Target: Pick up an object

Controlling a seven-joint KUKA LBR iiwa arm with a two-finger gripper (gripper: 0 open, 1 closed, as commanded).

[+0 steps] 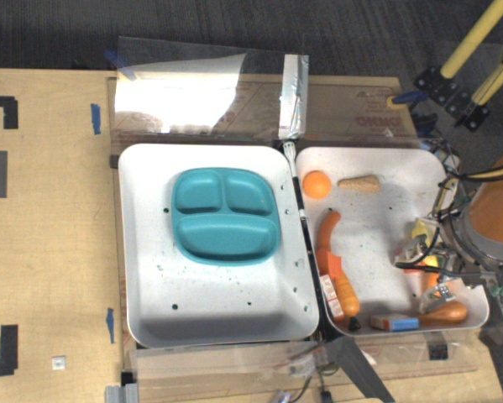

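The right bin [377, 225] holds several small objects. An orange ball [316, 185] lies at its far left corner, with a tan bread-like piece [358, 184] beside it. A curved orange-red piece [327, 233] and a carrot [344, 292] lie along the left wall. A red and blue marker-like stick [394, 323] and a brown-orange oblong piece [445, 313] rest at the near edge. My gripper [425, 253] hangs low over the bin's right side, amid cables, just above the oblong piece. Small yellow and orange bits show around its tip.
The left bin [150, 292] carries a teal divided plate [226, 215]. The arm's orange band [495, 217] overhangs the right bin's right rim. Yellow poles [482, 28] stand at the far right. Clear plastic sheeting [184, 99] lies behind the bins.
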